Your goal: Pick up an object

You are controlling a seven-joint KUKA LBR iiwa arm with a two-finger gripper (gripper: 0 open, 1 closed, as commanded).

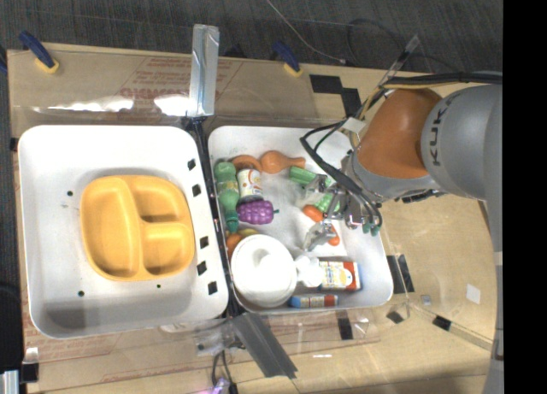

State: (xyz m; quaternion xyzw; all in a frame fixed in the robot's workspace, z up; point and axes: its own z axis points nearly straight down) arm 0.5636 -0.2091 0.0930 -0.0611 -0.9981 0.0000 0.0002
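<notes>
Right white bin [367,251]: purple grape cluster [255,210].

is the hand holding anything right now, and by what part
It cannot be told. The hand is low in the right bin among the toys, near a small orange piece, but no object is clearly seen between its fingers.

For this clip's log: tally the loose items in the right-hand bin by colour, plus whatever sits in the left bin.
Right bin:
Green pieces: 3
Orange pieces: 3
Purple grapes: 1
White bowl: 1
White bottle: 1
Small can: 1
Marker: 1
Left bin:
Yellow tray: 1
Total: 12; some pieces overlap, so counts are approximate.
</notes>
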